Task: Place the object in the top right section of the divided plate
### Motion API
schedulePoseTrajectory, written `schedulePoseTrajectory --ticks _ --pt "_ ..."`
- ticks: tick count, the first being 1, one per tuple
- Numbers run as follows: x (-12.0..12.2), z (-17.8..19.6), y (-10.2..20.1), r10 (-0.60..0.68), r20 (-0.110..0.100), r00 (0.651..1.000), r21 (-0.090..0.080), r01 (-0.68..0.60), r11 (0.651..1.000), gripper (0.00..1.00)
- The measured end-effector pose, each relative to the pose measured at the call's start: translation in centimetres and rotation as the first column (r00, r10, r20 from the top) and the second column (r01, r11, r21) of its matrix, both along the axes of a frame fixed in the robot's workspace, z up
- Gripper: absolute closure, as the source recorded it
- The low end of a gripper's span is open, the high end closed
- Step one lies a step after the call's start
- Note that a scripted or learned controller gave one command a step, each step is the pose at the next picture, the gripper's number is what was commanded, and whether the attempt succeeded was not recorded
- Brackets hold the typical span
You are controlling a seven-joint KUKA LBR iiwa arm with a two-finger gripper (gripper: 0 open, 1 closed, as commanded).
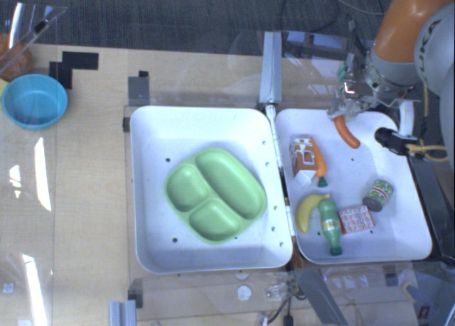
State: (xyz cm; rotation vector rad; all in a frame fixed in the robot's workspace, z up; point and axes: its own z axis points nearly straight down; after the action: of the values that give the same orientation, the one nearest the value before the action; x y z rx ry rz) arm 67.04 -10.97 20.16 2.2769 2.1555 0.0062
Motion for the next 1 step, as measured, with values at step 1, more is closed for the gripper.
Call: schedulePoseTrajectory --ticks 1 --pt "-3.30 -9.00 2.20 0.008 0.011 1.000 0.001 -0.008 1.000 1.00"
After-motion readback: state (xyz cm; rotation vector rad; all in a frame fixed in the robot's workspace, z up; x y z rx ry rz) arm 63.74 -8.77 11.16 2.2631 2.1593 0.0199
